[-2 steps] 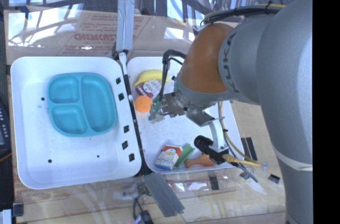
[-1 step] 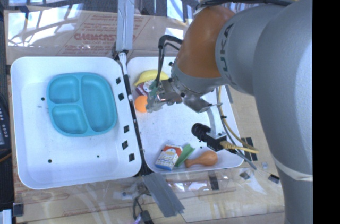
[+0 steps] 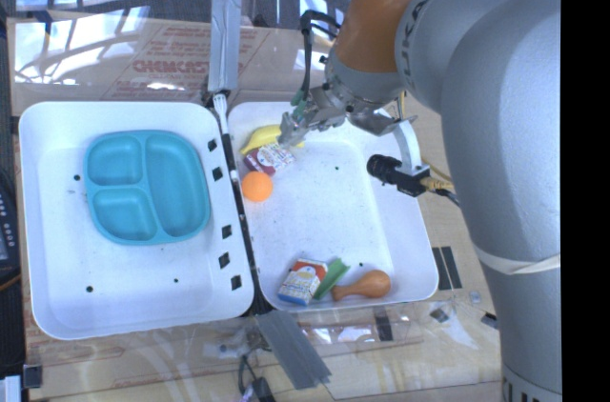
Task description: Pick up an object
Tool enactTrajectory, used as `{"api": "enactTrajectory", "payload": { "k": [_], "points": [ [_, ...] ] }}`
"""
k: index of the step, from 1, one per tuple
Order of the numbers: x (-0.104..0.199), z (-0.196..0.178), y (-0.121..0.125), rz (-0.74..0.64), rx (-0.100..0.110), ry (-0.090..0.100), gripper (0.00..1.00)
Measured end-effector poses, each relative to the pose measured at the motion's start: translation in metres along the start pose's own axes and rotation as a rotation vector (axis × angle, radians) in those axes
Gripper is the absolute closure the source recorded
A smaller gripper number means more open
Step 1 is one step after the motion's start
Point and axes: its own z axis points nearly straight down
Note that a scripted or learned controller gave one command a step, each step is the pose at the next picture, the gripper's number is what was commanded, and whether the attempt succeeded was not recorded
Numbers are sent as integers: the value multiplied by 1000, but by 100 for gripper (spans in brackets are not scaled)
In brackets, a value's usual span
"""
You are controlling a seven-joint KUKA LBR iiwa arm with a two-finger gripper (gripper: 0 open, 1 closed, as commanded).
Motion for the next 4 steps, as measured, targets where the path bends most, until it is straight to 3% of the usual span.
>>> {"api": "enactTrajectory", "payload": {
  "k": [1,2,3,4],
  "points": [
    [-12,-1,36,301,-1,-1,100],
    [-11,-1,36,301,-1,-1,0],
    [5,25,41,204,3,1,0],
    [-45,119,20,92,-7,0,0]
  ]
}}
